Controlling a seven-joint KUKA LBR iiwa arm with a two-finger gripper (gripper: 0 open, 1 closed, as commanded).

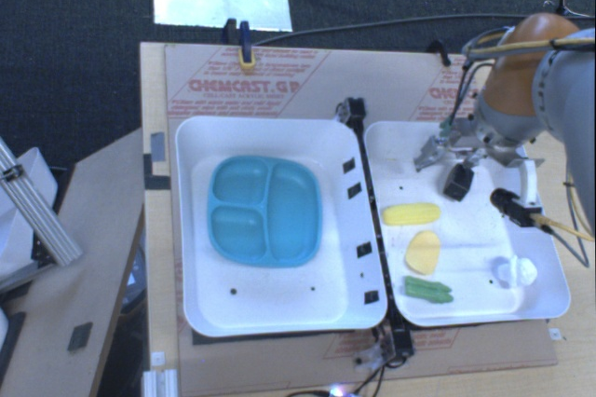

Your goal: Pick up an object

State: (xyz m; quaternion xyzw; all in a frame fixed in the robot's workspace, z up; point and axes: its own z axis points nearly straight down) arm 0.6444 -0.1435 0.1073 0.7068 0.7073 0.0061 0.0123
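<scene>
A blue divided plate (265,209) is seen in the left bin (186,199); in the right bin (475,255), near the dividing wall, a long yellow piece (411,214) is laid behind a pale orange wedge (423,253), with a green pod (428,290) nearest the front. The gripper (455,164) is held over the far part of that bin, apart from these; whether it is spread or closed cannot be told; a small white object (515,271) is placed toward the right front corner.

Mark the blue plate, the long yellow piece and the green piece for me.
blue plate (267,211), camera view, on its central divider.
long yellow piece (411,214), camera view, middle of its length.
green piece (428,290), camera view, middle of its top side.
</scene>
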